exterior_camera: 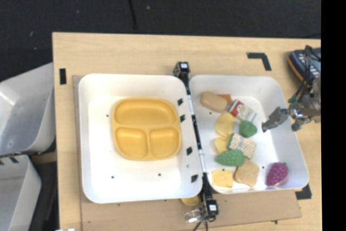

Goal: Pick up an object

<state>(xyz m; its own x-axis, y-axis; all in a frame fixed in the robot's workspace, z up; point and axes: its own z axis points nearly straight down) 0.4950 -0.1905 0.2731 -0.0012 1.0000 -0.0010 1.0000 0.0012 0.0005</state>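
Claw at the right rim of the right bin, its two dark fingers spread apart with nothing between them and nothing touched; one finger reaches in over the bin floor, the other sits near the rim. The spread stance suits an approach, judged not yet a grasp. Nearest toys, to the claw's left: green piece, carton, yellow piece. Farther left, bread roll. Below-left of the claw, cracker, green cluster, toast, cheese. Almost directly below the claw, grapes, standing apart from the heap and so judged the easiest pick. Well to the left, beyond the divider, left bin carrying a yellow tray, likely the drop place
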